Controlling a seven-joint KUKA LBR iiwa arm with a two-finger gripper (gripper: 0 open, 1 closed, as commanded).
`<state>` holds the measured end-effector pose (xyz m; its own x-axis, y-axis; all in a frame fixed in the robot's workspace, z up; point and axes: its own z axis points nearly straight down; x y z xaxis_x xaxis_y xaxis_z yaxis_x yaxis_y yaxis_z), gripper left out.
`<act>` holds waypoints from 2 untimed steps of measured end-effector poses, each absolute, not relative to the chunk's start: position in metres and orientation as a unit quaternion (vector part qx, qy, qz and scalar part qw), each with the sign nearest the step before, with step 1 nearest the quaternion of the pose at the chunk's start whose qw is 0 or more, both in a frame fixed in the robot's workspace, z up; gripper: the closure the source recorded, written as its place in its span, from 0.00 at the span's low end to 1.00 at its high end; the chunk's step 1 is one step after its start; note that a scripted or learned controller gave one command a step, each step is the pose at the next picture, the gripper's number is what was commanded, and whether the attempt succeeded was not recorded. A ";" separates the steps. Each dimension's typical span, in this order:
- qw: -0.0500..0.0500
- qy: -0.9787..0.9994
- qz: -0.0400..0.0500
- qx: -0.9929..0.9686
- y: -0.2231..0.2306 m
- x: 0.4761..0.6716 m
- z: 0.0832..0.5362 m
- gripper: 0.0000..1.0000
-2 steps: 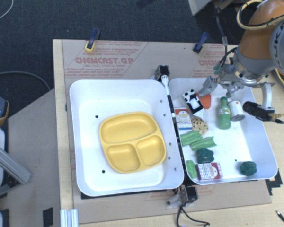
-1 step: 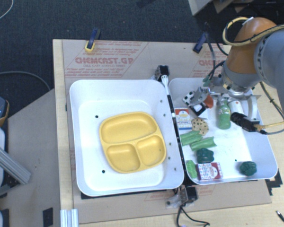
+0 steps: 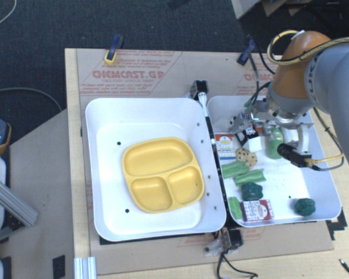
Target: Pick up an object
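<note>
**Desk:** What's on the bench, biggest first?

**Operator:** From my remote station, I see the grey arm (image 3: 331, 68) reaching in from the right, wrist low over the right bin (image 3: 323, 205). The left bin (image 3: 104, 173) carries a yellow divided plate (image 3: 161, 173), lying flat at its centre, well apart from the action. I judge the plate is not the target; the arm is parked over the clutter instead.

**Desk:** And the pickable things?

**Operator:** All in the right bin: a red-and-white packet (image 3: 257, 210) at the near edge, green stalks (image 3: 239, 170) mid-bin, a dark green lump (image 3: 305, 206) near the right corner, a speckled cracker (image 3: 244, 156) just below the gripper (image 3: 248, 127).

**Desk:** Fingers?

**Operator:** I cannot tell how they stand; the tool is a dark tangle at the bin's far end, nothing visibly between them.
</note>
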<state>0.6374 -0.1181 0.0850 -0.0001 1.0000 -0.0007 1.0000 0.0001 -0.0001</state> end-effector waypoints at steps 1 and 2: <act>-0.006 0.707 -0.004 0.707 -0.118 0.634 0.095 1.00; 0.002 0.707 0.001 0.707 -0.126 0.632 0.144 1.00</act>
